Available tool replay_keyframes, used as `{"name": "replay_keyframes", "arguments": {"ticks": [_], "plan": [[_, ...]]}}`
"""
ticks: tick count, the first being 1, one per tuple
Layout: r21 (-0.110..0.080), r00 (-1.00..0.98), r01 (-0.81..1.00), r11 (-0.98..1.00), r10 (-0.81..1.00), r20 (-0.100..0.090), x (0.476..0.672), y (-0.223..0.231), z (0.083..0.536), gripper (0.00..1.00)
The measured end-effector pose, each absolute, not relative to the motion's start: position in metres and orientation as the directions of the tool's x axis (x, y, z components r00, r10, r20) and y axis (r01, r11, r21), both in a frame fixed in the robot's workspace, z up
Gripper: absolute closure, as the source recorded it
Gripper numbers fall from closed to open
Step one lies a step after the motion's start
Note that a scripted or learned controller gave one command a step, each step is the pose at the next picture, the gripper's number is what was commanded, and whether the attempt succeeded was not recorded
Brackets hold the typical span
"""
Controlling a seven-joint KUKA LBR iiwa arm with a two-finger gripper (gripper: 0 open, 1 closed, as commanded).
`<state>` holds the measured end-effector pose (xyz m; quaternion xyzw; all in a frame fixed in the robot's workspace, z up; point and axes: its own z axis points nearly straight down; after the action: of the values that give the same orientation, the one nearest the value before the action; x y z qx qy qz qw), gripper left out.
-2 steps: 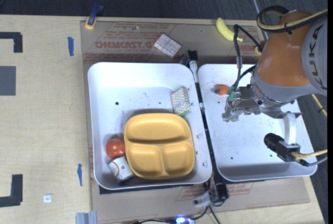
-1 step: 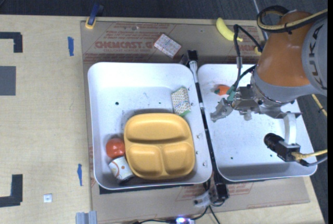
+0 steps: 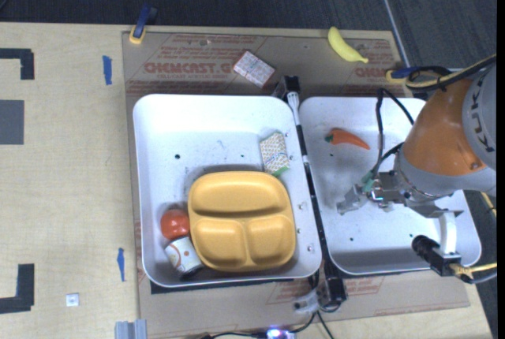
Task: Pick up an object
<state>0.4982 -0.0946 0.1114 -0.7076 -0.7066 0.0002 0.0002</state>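
My gripper (image 3: 353, 199) hangs low over the middle of the right bin (image 3: 394, 251), reaching in from the right below the orange wrist band. An orange carrot (image 3: 348, 138) lies at the back of that bin, well apart from the gripper. In the left bin (image 3: 158, 140) a large yellow compartment tray (image 3: 241, 219) fills the front. A red ball-like toy (image 3: 174, 223) and a small white and orange can (image 3: 183, 254) sit at its left. A patterned packet (image 3: 274, 152) lies behind the tray. I see nothing between the fingers.
A yellow banana (image 3: 346, 46) and a small printed box (image 3: 252, 68) lie on the cardboard behind the bins. A blue and yellow clamp (image 3: 142, 24) holds the cardboard's back left corner. Cables run along the right bin's right side.
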Motion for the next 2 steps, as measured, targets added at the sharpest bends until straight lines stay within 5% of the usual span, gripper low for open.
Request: {"name": "replay_keyframes", "arguments": {"ticks": [1,2], "plan": [[0.002,0.0,1.0,0.0,1.0,0.0,0.536,-0.092,0.086,0.0],[0.003,0.0,1.0,0.0,1.0,-0.001,0.552,-0.094,0.086,0.0]]}}
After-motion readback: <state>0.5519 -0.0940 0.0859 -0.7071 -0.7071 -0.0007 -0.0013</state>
